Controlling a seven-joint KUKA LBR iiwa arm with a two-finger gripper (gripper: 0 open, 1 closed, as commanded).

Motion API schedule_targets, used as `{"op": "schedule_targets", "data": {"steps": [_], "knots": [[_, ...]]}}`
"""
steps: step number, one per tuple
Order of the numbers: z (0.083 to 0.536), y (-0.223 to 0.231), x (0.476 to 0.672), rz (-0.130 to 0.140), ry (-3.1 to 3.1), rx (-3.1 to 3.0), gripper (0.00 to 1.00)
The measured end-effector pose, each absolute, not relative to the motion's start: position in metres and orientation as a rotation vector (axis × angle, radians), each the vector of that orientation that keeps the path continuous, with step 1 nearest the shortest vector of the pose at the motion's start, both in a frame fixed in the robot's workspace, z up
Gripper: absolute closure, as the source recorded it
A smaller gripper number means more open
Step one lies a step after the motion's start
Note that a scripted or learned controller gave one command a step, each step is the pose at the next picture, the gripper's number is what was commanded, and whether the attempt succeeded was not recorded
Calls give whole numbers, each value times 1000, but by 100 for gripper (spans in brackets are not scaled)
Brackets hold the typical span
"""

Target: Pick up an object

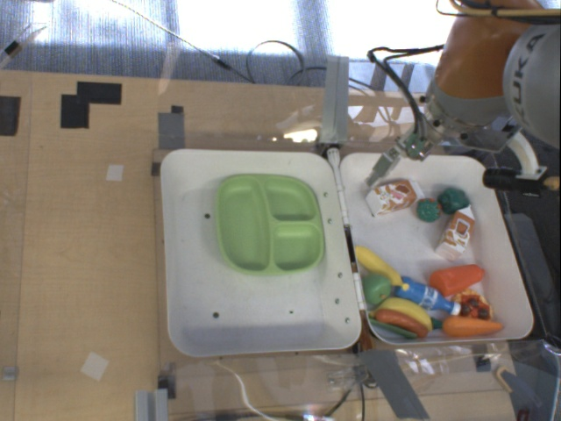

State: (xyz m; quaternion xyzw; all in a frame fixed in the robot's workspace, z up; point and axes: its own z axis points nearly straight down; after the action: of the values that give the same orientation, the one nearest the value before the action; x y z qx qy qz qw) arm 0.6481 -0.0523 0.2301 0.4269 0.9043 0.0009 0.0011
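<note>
Orange plastic carrot [472,326] lies at right bin's [521,261] front edge, end effector [383,171] hovers rear-left above white snack carton [391,197], open/closed state unreadable, so drop straight onto carton, away from wall.

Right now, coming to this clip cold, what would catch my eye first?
Probably the green divided plate, lying alone in the left bin. Next, the bright heap of toy food in the right bin, crowded at its near edge: a banana, an orange carrot, a blue bottle. Above that bin's far left corner hangs the pincer, beside a small white carton.
</note>
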Motion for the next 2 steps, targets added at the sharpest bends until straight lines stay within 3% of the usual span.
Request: {"op": "schedule_targets", "data": {"steps": [1, 2], "knots": [[304, -139, 666, 2, 2861, 1259, 100], [301, -135, 667, 4, 2870, 1253, 0]]}}
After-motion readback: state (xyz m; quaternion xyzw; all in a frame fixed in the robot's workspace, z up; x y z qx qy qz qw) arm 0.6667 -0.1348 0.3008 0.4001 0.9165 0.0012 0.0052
